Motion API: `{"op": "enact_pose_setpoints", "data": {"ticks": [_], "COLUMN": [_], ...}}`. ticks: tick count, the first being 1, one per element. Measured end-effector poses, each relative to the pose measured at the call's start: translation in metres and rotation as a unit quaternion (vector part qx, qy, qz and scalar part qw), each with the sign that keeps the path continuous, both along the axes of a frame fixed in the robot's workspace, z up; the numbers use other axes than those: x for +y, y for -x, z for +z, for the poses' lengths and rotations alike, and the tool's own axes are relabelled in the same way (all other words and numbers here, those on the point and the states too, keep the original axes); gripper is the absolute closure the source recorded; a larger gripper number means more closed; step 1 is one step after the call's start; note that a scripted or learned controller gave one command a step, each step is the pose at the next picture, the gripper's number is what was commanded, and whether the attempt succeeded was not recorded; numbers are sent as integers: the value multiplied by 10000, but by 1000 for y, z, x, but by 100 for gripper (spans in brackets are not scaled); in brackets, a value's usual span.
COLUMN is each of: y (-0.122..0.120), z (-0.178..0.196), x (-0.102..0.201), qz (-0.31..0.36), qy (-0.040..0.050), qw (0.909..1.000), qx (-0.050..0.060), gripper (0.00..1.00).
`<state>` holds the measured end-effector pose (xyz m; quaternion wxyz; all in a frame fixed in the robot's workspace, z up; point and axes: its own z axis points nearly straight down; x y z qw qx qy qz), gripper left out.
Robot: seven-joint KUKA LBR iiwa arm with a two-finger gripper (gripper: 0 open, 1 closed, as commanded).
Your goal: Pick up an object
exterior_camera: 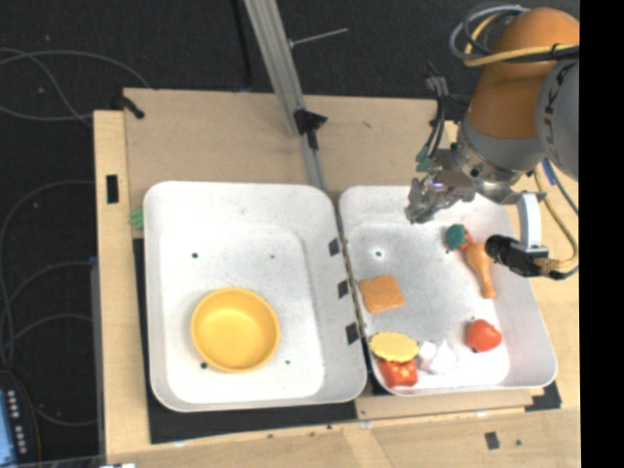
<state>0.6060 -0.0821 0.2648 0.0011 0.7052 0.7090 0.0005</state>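
Over the right bin: we see several small things that could be picked, none of them lifted.
Carrot [476, 264]: we find it lying near the right bin's far right side, orange, with a green top end towards the gripper.
Toast slice [381, 293]: we place it flat near the bin's left wall, well apart from the carrot.
Red tomato [483, 335]: we see it near the right wall, nearer the front.
Yellow disc [394, 345]: it sits at the front left corner, touching a red piece [399, 371] just in front of it.
Gripper [427, 203]: we see it above the far edge of the right bin [429, 261]; whether its fingers are spread or closed we cannot tell.
Left bin [224, 232]: we see a yellow bowl [235, 329] upright near its front.
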Motion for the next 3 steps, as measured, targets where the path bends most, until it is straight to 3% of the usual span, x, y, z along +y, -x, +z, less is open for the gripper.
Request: {"op": "enact_pose_setpoints", "data": {"ticks": [2,3], "y": [-35,-37], "z": [2,-15], "x": [101,155], "qz": [6,5], "qy": [-3,-1], "qw": [10000,10000], "qx": [-1,18], "gripper": [100,100]}}
